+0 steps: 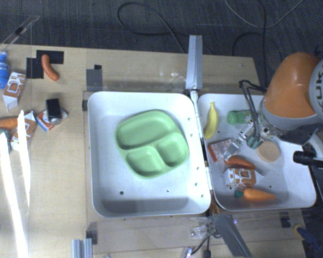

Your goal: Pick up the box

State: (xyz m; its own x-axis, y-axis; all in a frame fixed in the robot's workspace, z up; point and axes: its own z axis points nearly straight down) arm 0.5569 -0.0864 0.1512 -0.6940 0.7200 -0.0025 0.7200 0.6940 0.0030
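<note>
On the bench's far left lie a blue bottle (1,69), a small carton (14,88), a sausage (50,67) on a black block, a black object (54,109) and, at the edge, a carrot (2,124). The left bin (102,198) holds a green tray (152,142) with three compartments, sitting a little toward 12 o'clock of the bin's middle. In the right bin (296,195), a banana (210,119) lies along the left wall at about 10 o'clock, with a green object (238,116) just beside it toward 12. The box (240,177), white with brown and orange print, lies at roughly 7 o'clock in this bin, touching a red sausage (239,162) on its 12 o'clock side and a carrot (257,195) on its 5 o'clock side; a crumpled red packet (220,149) lies at its 11 o'clock. A tan disc (269,152) sits near the middle. The gripper (251,137) hangs over the bin's middle, at the box's 1 o'clock and apart from it; whether its fingers are spread or closed cannot be told.
</note>
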